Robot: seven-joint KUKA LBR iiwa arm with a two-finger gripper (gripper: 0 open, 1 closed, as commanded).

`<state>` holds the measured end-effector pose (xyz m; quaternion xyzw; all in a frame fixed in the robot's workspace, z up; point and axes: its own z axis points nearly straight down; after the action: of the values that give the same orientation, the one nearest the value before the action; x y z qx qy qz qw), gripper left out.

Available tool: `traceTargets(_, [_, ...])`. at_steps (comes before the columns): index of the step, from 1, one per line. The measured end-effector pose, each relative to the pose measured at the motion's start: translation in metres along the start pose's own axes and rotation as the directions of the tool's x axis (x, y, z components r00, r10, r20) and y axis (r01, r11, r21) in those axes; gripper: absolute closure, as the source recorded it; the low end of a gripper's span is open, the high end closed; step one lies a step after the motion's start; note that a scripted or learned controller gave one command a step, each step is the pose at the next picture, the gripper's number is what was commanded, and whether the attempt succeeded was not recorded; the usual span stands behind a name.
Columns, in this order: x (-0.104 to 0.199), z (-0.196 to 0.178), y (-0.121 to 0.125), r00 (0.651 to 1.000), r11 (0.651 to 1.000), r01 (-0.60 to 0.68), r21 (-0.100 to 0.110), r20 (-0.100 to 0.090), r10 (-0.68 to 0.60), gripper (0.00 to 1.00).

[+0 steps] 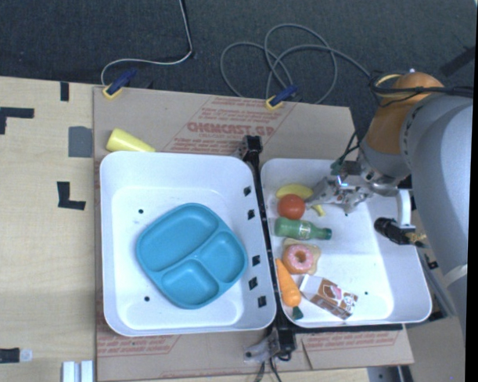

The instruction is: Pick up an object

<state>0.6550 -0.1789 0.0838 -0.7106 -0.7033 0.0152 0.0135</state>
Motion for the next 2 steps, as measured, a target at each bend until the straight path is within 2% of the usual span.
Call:
traceTargets(1, [0.0194,0.0005,0.0022,1.0,1.0,-0.005,0.008,0.007,0.004,0.0])
traceTargets(2, [0.0187,-0.0073,-0.0005,1.0,1.0,-0.003,0.019,0.008,0.003,1.0])
